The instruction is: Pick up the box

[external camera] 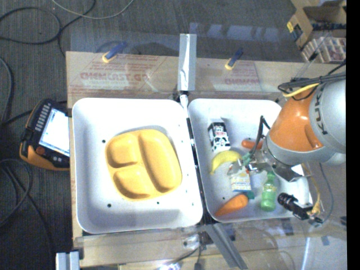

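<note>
Over the right bin (198,151) we see the claw (249,163) low.
It hangs just above the box (241,183), beside the banana (224,160); we cannot tell its opening.

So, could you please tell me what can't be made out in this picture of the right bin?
- End effector: too small and cluttered in the camera view to tell its state.
- Box: lies under the end effector, partly covered; its print is too small to read.
- Small orange item: half hidden behind the arm's wrist.
- Carton: label is blurred.
- Arm: cut off by the right edge.
</note>
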`<state>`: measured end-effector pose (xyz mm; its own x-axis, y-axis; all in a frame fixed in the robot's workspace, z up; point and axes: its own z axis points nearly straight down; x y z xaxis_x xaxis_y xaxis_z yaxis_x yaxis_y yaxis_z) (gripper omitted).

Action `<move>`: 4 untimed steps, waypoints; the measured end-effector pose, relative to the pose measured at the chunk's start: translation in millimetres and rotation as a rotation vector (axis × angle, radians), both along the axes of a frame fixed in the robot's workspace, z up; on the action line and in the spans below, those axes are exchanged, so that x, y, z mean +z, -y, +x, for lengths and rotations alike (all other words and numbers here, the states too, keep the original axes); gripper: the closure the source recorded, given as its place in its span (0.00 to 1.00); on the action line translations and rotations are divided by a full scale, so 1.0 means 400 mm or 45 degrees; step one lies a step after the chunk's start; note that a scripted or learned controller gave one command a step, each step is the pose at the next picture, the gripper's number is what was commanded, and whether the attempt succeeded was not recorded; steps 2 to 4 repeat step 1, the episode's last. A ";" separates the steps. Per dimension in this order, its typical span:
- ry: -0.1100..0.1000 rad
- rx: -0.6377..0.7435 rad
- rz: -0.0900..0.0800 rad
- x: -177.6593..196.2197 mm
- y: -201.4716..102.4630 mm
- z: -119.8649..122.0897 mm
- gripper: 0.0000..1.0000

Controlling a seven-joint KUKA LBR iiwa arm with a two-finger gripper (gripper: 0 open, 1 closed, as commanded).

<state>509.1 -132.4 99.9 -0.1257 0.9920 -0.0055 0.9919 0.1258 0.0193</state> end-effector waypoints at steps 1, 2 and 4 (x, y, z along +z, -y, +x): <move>-0.028 -0.053 0.001 0.302 -0.091 0.014 1.00; -0.028 -0.053 0.001 0.302 -0.091 0.014 1.00; -0.028 -0.053 0.001 0.302 -0.091 0.014 1.00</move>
